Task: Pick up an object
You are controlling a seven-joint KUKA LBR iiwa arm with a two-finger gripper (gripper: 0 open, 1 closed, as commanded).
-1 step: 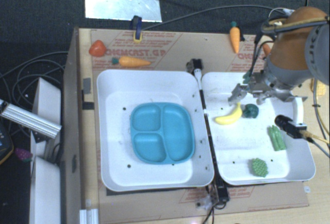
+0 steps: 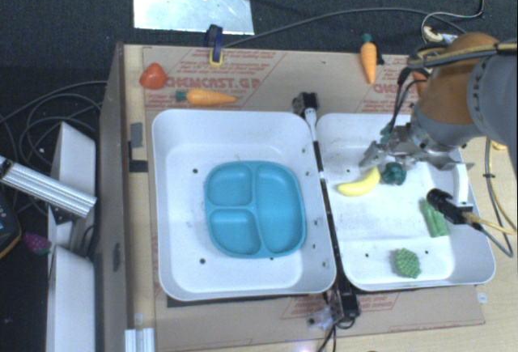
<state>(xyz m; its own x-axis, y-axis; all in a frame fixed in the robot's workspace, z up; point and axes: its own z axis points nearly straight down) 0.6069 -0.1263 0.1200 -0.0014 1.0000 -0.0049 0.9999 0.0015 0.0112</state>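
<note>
The gripper (image 2: 390, 158) hangs by the teal toy (image 2: 394, 174); finger state unclear; the toy looks light, hard, slippery; best pinched across its middle.

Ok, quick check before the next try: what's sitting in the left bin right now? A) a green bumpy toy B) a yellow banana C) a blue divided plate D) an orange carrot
C: the blue divided plate lies in the left bin, while the banana and the green bumpy toy lie in the right bin.
</note>
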